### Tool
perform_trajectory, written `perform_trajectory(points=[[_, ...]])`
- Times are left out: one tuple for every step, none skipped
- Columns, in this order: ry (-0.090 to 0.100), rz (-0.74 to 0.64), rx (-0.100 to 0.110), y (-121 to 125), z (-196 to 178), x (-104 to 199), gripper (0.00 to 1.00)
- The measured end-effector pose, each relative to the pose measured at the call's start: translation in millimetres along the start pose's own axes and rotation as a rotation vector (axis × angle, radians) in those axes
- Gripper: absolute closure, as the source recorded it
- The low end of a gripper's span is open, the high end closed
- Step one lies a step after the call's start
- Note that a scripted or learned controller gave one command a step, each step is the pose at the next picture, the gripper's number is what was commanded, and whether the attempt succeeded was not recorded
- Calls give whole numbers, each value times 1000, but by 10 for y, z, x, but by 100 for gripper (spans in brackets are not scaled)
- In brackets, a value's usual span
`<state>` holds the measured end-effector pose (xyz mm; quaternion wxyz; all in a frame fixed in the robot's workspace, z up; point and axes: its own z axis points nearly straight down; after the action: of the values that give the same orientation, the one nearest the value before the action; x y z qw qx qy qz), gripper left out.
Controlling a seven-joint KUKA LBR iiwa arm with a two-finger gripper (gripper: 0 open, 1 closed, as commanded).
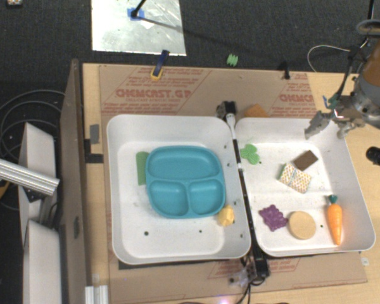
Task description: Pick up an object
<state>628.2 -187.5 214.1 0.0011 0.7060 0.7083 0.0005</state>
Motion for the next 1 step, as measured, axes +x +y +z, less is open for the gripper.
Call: perform_trajectory(points=[[1,2,3,-108,1238,-96,0]])
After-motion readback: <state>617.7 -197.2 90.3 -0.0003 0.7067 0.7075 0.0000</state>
